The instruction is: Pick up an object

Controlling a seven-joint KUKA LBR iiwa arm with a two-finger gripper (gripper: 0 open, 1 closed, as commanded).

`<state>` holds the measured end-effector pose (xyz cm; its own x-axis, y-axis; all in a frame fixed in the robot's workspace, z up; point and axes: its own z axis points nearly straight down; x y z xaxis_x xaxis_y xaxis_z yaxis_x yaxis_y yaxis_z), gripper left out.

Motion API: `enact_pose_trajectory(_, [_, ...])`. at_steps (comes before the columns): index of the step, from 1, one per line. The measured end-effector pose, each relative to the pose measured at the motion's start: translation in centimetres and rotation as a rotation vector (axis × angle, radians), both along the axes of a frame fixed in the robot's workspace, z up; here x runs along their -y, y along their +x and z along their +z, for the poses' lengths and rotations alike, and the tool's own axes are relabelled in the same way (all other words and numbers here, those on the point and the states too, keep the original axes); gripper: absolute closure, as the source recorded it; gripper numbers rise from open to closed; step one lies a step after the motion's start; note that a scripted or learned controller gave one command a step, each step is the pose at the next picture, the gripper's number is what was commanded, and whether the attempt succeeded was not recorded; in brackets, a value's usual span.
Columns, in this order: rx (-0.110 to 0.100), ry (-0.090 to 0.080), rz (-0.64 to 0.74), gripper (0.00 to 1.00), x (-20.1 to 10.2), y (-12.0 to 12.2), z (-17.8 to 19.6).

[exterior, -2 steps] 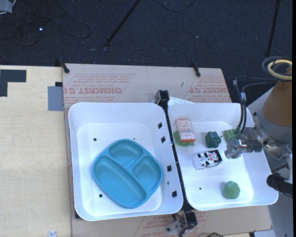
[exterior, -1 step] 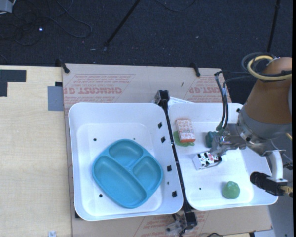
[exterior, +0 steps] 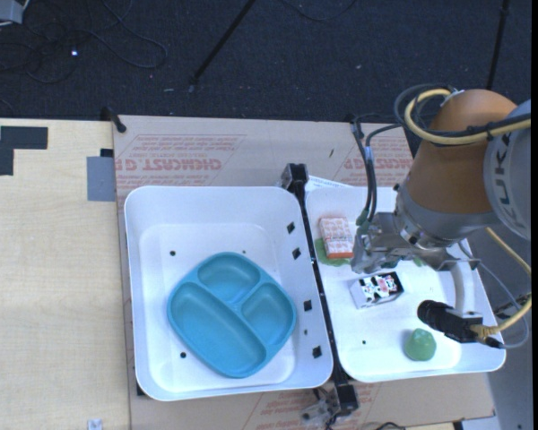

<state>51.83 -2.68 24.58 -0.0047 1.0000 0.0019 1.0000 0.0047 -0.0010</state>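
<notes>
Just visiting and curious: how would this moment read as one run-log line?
gripper: over right bin, beside pink box | patterned card: near gripper | green ball: right bin | blue plate: left bin

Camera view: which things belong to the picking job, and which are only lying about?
Job, probably: gripper over the right bin; in that bin, orange packet, black-and-white patterned box, green ball.
Lying about, probably: blue divided tray in the left bin.
</notes>
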Motion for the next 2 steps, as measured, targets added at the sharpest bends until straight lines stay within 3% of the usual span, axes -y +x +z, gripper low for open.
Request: enact_pose_trajectory(2, [-0.003,-0.001,-0.001,1.0,-11.6,0.9,-1.2])
